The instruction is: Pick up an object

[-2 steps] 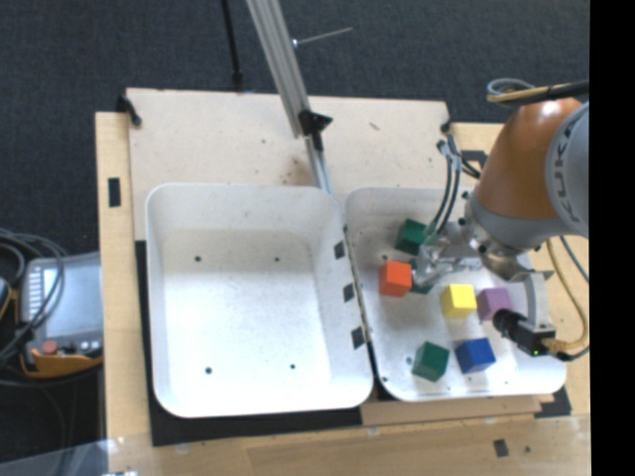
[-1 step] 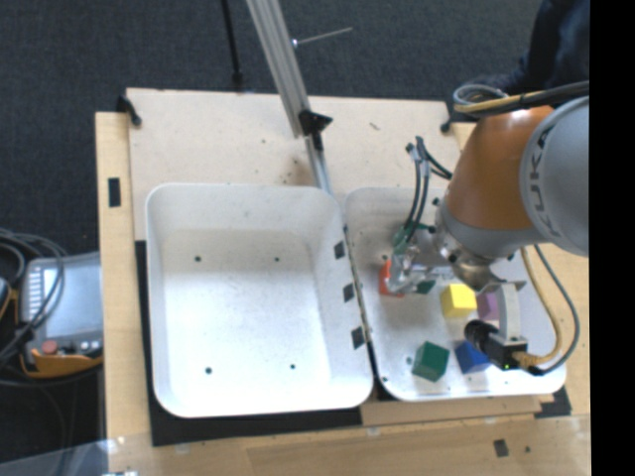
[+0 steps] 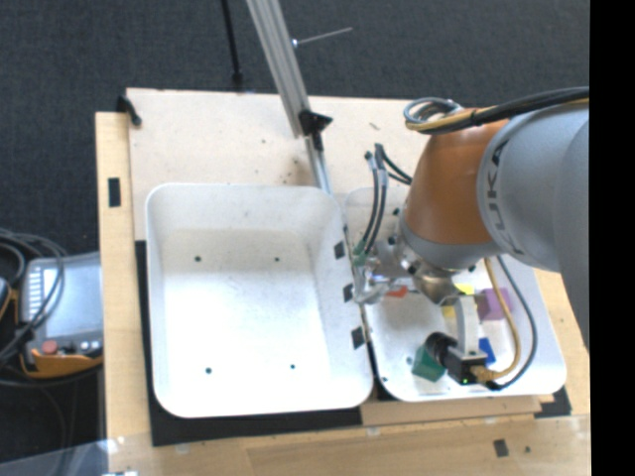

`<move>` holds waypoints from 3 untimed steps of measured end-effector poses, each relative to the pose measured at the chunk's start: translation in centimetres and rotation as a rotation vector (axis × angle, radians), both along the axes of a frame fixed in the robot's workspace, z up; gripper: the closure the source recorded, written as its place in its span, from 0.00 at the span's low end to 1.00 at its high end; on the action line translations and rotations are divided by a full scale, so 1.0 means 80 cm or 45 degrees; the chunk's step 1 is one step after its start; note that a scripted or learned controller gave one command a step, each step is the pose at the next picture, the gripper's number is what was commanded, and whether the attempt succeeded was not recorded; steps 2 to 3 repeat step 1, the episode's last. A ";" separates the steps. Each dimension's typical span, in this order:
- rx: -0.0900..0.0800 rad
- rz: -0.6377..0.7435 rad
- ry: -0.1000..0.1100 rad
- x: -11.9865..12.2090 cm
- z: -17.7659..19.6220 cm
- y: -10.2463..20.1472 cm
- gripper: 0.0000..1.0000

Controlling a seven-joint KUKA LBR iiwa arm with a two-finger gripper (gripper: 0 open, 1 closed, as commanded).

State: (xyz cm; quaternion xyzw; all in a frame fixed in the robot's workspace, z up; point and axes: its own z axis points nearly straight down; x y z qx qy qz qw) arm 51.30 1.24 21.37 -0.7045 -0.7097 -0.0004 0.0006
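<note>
1. Locate the arm (image 3: 496, 191). It enters from the right and hangs over the right bin (image 3: 552, 367). Its orange band sits directly above the upper half of that bin.

2. Locate the gripper (image 3: 434, 288). It projects below the orange band, low inside the right bin and close to the wall shared with the left bin (image 3: 159, 208). The wrist and cable bundle cover it from above, so you cannot tell whether it is released, clenched or grasping anything. Record nothing as held.

3. Identify the candidate objects. All of them lie in the right bin:
- A green object (image 3: 428, 365) rests near the front wall, below the gripper.
- A blue object (image 3: 485, 350) lies just to the right of the green one, with a dark part between them.
- A purple block (image 3: 494, 303) lies further right, near the arm's edge.
- A yellow piece (image 3: 463, 312) sits just beside the purple block, on its left.
- A small orange-red piece (image 3: 397, 291) shows beside the gripper, on its left. You cannot tell whether it touches the gripper.

4. Note the surroundings. Both bins sit side by side on the wooden bench (image 3: 198, 132). An aluminium mast (image 3: 281, 58) slants up from behind the bins. A control pendant (image 3: 60, 310) lies on the floor to the left of the bench.
</note>
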 end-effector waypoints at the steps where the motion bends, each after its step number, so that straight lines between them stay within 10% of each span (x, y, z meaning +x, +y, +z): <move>1: 0.002 0.002 -0.004 -0.019 0.022 0.065 1.00; 3: 0.002 0.002 -0.004 -0.019 0.022 0.065 1.00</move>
